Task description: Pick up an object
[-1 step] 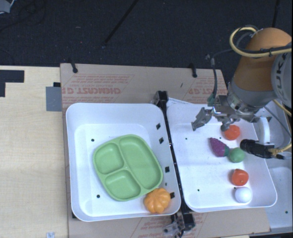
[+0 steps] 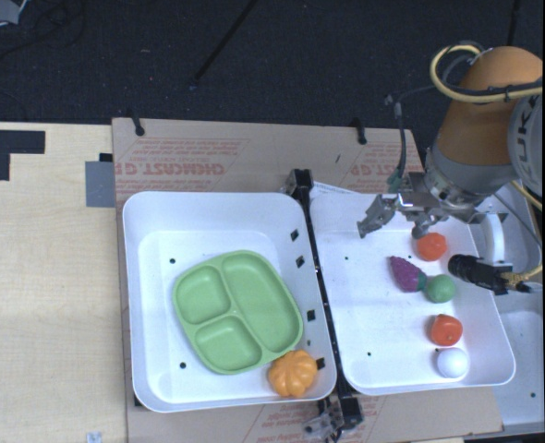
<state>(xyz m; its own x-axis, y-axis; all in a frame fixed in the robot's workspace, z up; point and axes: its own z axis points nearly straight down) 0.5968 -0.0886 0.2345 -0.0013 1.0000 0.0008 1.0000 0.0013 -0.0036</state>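
Observation:
My gripper (image 2: pixel 402 220) hangs over the far part of the right bin (image 2: pixel 374 358), with its fingers (image 2: pixel 374 219) spread open and nothing between them. Just to its right and a bit nearer lies an orange-red ball (image 2: pixel 430 245). Nearer to the front sit a purple piece (image 2: pixel 404 273), touching a green ball (image 2: pixel 440 289), then a red tomato-like piece (image 2: pixel 446 329) and a white ball (image 2: pixel 453 363) in the front right corner.
The left bin (image 2: pixel 152 247) holds a green divided plate (image 2: pixel 237 312) and an orange pumpkin (image 2: pixel 293 374) at its front right corner. A black divider (image 2: pixel 314 275) separates the two bins. A black fitting with a yellow cable (image 2: pixel 480 271) pokes in over the right bin's right wall.

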